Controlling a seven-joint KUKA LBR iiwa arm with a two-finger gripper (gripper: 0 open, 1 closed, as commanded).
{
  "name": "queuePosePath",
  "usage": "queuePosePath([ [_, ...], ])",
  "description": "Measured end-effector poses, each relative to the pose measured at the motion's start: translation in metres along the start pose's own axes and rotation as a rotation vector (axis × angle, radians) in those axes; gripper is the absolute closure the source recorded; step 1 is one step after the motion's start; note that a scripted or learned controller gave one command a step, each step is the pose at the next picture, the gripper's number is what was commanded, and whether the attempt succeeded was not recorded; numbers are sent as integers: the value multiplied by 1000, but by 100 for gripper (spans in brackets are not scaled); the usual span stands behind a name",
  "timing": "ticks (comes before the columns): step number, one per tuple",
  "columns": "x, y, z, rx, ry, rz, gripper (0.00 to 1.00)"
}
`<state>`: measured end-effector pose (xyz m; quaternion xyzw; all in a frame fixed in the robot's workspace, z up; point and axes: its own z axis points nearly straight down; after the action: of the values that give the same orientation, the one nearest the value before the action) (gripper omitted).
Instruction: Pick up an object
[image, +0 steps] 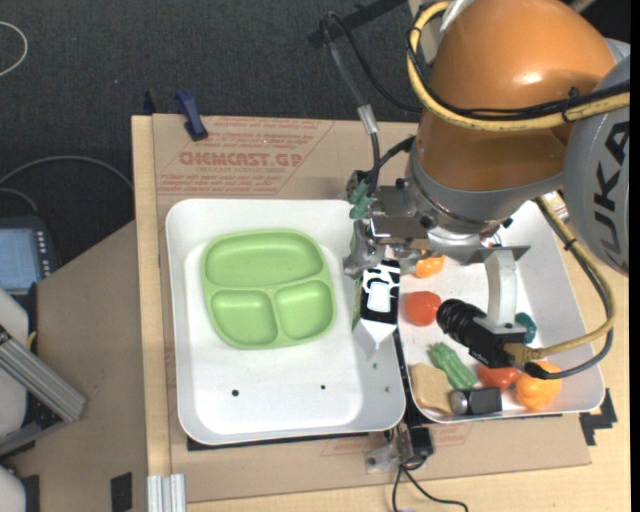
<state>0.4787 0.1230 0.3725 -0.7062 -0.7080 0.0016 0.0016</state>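
Observation:
My gripper (372, 262) hangs over the wall between the two bins, under the big orange wrist band. Right below it a black-and-white object (379, 293) sits on that divider, touching or very near the gripper; the view does not settle whether it is held. In the right bin (570, 290) lie a red tomato-like ball (421, 307), a small orange piece (430, 266), a green vegetable shape (452, 362), a tan slice (428, 387), a grey-black block (476, 402), a red piece (497, 377) and an orange fruit (538, 391).
A light green divided plate (268, 285) fills the upper middle of the left bin (190, 380). Both bins rest on a cardboard sheet (240, 150). The arm's bulk covers the right bin's upper part.

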Motion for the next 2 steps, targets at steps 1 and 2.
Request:
queuePosePath([
  [1,-1,1,-11,-4,-1,1,100],
  [2,-1,1,-21,-6,-1,1,100],
])
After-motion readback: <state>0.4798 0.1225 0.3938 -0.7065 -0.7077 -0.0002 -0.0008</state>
